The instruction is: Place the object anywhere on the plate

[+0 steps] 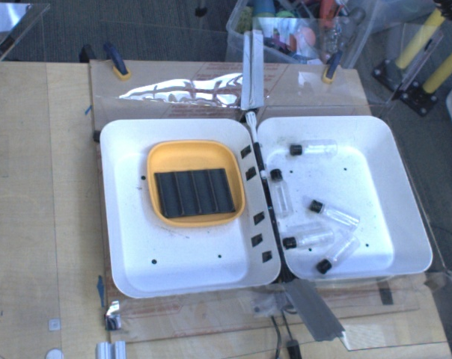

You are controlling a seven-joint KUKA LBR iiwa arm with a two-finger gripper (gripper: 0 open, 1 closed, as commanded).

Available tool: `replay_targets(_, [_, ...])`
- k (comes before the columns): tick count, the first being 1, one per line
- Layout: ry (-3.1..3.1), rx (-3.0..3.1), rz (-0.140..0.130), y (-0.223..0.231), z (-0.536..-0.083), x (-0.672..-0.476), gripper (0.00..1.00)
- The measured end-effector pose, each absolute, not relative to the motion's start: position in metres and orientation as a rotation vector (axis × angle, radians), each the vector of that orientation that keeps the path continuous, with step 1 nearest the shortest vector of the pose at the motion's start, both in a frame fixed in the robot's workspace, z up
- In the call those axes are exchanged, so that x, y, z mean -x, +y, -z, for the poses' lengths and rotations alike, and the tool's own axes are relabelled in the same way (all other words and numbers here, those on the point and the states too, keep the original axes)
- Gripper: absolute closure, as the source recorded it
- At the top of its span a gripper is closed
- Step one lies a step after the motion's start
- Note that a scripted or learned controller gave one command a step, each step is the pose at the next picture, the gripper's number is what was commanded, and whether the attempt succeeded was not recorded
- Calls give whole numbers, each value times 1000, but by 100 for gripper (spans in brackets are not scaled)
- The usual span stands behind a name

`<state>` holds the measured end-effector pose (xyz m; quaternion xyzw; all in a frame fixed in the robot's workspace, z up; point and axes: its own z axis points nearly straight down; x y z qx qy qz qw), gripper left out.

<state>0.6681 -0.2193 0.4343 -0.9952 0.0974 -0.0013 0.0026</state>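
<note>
A yellow plate [160, 158] sits in the left white bin [125, 238], and a dark ribbed rectangular block [194, 191] lies flat on it, roughly centred. In the right white bin [383, 155] lie several clear plastic vials with black caps: one near the back [313, 149], one against the left wall [281, 193], and a cluster toward the front [327, 230].
A row of black clips [256, 200] runs along the divider between the two bins. A clear tub of colourful items [301, 13] stands behind the bins. Crinkled clear plastic [188, 90] lies on the cardboard at the back. Wooden bench surface [31, 200] stretches to the left.
</note>
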Motion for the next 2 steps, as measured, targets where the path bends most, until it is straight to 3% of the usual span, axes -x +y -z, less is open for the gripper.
replay_targets(2, [306,3122,1,-219,-427,-668,100])
